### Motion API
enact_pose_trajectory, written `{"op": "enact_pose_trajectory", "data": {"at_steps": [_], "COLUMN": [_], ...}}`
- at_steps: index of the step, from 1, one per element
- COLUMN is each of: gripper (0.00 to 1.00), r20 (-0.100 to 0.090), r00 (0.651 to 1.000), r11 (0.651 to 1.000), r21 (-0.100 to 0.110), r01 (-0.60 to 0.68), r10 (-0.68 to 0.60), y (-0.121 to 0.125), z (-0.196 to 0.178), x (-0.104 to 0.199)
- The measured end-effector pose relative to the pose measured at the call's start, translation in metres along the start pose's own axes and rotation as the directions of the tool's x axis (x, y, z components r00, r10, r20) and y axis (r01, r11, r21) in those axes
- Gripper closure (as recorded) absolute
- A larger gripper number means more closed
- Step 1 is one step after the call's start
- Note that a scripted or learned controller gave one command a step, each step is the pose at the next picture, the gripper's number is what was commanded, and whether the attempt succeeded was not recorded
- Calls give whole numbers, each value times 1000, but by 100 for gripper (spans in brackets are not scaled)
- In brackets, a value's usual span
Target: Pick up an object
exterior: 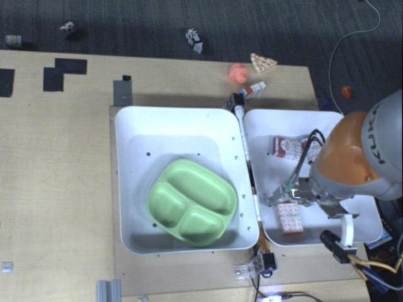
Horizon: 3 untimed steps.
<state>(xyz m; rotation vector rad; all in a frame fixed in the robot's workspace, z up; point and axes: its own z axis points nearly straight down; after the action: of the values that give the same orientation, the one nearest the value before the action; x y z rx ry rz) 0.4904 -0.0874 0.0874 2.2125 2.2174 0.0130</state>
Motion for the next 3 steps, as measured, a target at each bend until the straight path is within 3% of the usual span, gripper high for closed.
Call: {"op": "enact_pose_trajectory", "data": {"at_steps": [1, 2, 3], "gripper": [100, 100, 0], "r20": [2, -2, -1], "r00": [1000, 1000, 1000], "r11": [1000, 1000, 1000], "r21": [-7, 8, 9], "r01": [0, 2, 2], "r10": [0, -2, -2], "y": [3, -1, -1], "z": [-12, -104, -104], "x": [0, 71, 71]}}
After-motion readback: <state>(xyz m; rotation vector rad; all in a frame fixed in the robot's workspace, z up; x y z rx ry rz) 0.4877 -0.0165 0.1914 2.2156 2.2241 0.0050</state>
